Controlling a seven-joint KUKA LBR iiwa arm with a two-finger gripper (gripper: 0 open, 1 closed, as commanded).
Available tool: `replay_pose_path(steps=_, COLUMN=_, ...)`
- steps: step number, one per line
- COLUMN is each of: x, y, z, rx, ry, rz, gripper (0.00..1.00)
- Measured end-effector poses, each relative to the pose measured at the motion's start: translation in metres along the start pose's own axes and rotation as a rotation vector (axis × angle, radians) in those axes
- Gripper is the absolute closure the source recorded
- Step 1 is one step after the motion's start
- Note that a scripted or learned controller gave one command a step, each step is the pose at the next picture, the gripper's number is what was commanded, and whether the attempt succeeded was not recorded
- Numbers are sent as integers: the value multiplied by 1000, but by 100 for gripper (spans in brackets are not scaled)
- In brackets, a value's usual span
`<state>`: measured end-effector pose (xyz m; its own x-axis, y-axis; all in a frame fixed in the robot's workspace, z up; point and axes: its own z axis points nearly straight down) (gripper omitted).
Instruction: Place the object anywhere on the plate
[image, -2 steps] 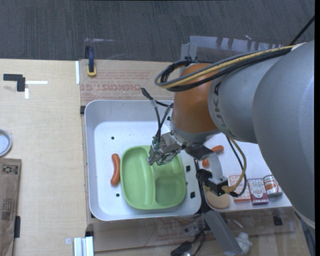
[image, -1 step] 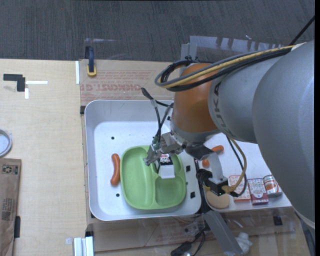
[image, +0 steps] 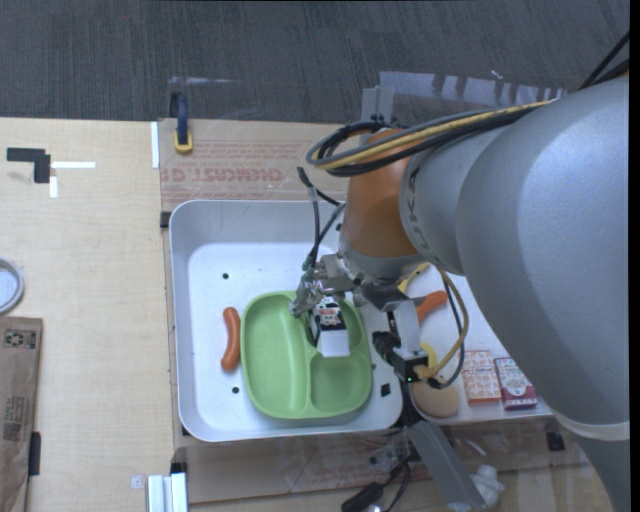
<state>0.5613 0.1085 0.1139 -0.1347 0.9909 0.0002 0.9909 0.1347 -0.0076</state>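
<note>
A green divided plate (image: 272, 352) lies in the white bin (image: 200, 262), toward its near side. To the left of the plate, an orange sausage (image: 231, 338) rests on the bin floor, a small gap away from the rim. My gripper (image: 328, 322) hangs over the plate's far right part, close above the ridge between the two compartments. The grey arm with its orange band (image: 375, 215) reaches in from the right and hides the bin's right side.
To the right of the plate, partly behind the wrist, lie an orange carrot-like piece (image: 433, 303) and a beige rounded item (image: 436, 398). Two small printed boxes (image: 497, 380) sit further right. Cables (image: 400, 140) loop above the wrist. A cardboard sheet (image: 250, 168) lies behind the bin.
</note>
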Motion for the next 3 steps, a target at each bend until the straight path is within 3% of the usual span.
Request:
replay_pose_path(steps=1, x=-2, y=2, z=-7, rx=1, ry=-2, rz=4, gripper=100)
replay_pose_path(steps=2, x=-76, y=-31, z=-85, rx=-3, ry=-3, rz=-377, gripper=100)
replay_pose_path(steps=3, x=-150, y=-104, z=-103, rx=-3, ry=-1, rz=-187, gripper=100)
